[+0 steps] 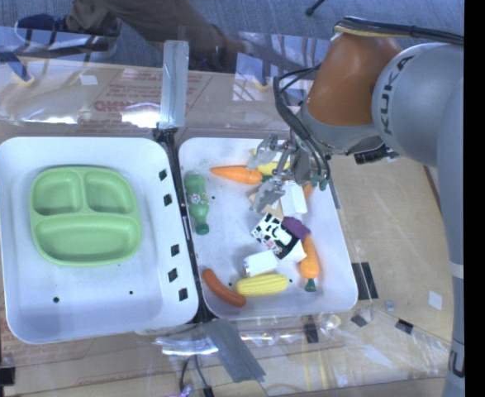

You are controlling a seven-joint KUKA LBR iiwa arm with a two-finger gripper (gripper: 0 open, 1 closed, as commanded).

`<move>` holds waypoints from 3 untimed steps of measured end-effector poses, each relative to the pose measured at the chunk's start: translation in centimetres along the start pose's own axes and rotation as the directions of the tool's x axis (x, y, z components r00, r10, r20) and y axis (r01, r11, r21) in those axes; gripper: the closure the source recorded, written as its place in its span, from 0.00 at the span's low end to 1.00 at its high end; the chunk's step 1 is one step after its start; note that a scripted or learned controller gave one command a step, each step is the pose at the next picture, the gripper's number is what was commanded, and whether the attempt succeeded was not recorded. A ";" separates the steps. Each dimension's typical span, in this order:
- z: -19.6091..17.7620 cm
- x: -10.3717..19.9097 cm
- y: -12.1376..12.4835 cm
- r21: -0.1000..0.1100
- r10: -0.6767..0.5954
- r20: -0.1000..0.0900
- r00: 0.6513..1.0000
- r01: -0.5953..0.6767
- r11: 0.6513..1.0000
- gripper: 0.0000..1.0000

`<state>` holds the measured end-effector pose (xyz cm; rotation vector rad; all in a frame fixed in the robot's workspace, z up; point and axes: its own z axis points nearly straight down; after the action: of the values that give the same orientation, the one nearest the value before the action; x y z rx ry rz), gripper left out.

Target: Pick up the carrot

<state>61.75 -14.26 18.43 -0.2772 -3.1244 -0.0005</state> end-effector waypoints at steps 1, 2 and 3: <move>9.5 -1.7 -2.0 0.000 0.005 -0.001 1.000 -0.005 1.000 0.00; 9.4 -2.6 0.4 0.017 0.416 -0.032 0.909 -0.416 0.909 0.00; 9.7 -3.0 -1.6 0.012 0.520 -0.036 0.853 -0.520 0.854 0.00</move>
<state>64.38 -16.33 8.73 -1.0974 -2.8980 -0.0010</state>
